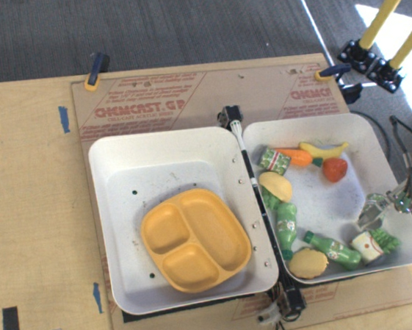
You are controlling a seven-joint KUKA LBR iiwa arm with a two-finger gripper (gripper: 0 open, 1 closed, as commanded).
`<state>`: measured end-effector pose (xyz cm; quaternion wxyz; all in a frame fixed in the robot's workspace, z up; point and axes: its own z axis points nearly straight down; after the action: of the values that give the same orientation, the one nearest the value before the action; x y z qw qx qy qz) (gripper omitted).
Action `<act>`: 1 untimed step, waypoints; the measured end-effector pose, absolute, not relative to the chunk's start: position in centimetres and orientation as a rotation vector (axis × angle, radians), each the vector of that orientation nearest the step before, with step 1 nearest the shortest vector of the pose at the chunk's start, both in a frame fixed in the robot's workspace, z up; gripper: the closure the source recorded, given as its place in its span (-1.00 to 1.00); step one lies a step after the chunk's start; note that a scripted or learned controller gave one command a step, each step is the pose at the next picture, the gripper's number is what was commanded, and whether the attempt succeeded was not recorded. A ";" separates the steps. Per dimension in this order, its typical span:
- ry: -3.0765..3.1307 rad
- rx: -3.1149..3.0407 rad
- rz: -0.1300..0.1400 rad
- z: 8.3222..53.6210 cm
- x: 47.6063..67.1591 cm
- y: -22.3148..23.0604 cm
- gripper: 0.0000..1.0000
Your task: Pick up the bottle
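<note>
Nearest the camera, along the front wall of the right bin, the green bottle lay on its side, tilted, between a tan bun-shaped toy and a small white-and-green item. Just beyond it, the gripper hung low over the bin's right side, fingers spread apart with nothing between them, close to the bottle but not on it. The left bin carried the yellow divided plate. Farther back in the right bin sat a red tomato, a banana, a carrot and a green can.
</note>
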<state>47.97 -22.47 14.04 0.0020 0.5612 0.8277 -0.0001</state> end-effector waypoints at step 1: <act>2.620 1.729 0.001 9.5 49.0 -20.3 1.00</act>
<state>48.97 -20.25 9.53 0.0014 0.5507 0.8347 0.0002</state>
